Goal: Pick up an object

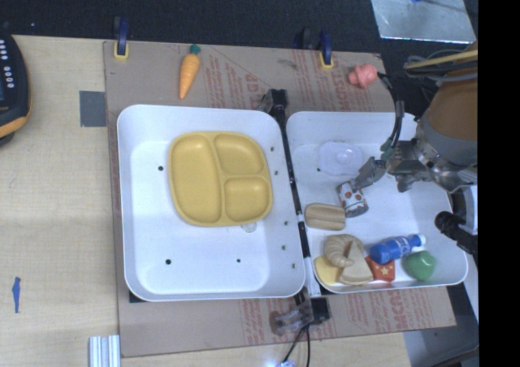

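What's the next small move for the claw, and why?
Probably ease the claw down and slightly left onto the small can. It hangs just above and right of the can in the right bin, nothing visibly between its fingers, and the can lies apart from the bread roll.

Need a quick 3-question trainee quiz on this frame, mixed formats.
1. True or false: the yellow tray lies in the left bin.
2. Which lies outside both bins? A) blue bottle B) carrot C) green ball
3. Fill in: the end effector hangs over the ___ bin, near the small can.

Key: 1 true; 2 B; 3 right.
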Available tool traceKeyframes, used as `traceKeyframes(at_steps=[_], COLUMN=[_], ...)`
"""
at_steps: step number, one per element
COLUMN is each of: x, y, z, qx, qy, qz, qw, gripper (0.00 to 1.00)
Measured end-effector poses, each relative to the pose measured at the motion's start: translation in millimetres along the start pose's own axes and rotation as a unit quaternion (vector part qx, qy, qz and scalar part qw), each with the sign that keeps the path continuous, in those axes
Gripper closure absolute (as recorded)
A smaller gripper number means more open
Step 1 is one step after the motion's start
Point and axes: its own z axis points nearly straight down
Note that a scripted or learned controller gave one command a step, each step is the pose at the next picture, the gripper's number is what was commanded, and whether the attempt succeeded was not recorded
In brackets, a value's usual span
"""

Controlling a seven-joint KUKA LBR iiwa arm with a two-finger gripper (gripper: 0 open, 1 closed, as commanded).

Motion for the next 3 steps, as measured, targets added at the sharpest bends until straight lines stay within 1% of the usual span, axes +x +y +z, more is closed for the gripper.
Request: traceKeyframes(at_steps=[1, 2, 3], x=[0, -6, -9], y=[-60, -8, 34], z=[115, 110, 109], qx=[0.000, -0.003, -0.003], qy=[0.000, -0.001, -0.001], qz=[-0.001, 0.000, 0.000], qw=[1.0000, 1.0000, 1.0000], gripper=[0.00, 0.00, 0.00])
